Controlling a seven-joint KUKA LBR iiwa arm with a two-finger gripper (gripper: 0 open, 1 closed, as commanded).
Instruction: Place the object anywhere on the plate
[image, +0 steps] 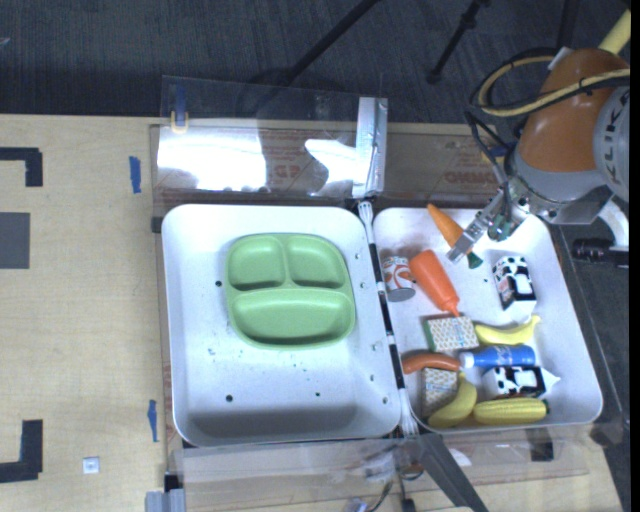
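Observation:
A green divided plate (290, 286) lies in the left white bin (200, 380). The right bin (575, 345) holds the loose objects. My gripper (465, 256) hangs over that bin's far end, open, with nothing between its fingers. It is just right of a small orange carrot (444, 221) and above a larger orange carrot-shaped piece (437, 281). A black-and-white cow-patterned item (515, 281) lies to the gripper's right.
Nearer in the right bin lie a patterned box (448, 331), a banana (506, 331), a blue-and-white bottle (498, 357), a red sausage (430, 361), a second banana (455, 405) and a yellow corn cob (512, 410). A small can (398, 279) rests by the divider.

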